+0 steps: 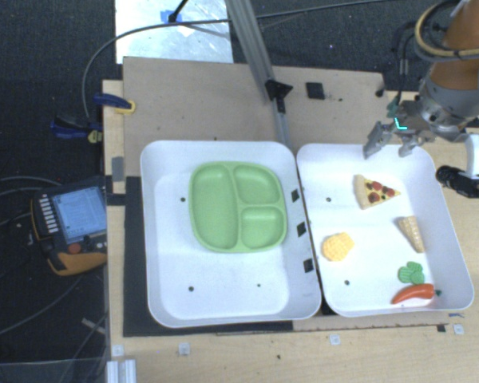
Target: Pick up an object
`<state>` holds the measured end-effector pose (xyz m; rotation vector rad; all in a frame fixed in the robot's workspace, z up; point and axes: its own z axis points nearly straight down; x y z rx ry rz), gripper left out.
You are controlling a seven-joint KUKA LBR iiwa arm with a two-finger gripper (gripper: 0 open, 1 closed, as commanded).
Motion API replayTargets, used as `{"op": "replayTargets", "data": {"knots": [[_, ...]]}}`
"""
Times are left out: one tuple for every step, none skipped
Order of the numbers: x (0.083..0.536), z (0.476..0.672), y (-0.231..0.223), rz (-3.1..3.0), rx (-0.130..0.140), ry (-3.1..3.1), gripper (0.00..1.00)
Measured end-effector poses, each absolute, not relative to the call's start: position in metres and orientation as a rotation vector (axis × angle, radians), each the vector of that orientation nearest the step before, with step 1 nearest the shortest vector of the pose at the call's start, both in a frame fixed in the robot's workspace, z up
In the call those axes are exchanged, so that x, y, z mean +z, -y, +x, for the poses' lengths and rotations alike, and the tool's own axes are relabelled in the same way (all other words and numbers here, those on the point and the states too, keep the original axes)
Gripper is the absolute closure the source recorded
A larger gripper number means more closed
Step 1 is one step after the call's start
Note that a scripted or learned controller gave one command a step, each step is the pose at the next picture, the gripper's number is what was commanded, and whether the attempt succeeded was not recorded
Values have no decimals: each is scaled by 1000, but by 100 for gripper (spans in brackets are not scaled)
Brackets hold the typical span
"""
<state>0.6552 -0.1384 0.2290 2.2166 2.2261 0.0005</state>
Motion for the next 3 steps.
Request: {"op": "replayTargets", "data": {"knots": [[230, 656, 138, 2215, 2, -2225, 0], [174, 646, 140, 2221, -4, -2224, 0], [115, 648, 133, 2217, -3, -2229, 0]]}}
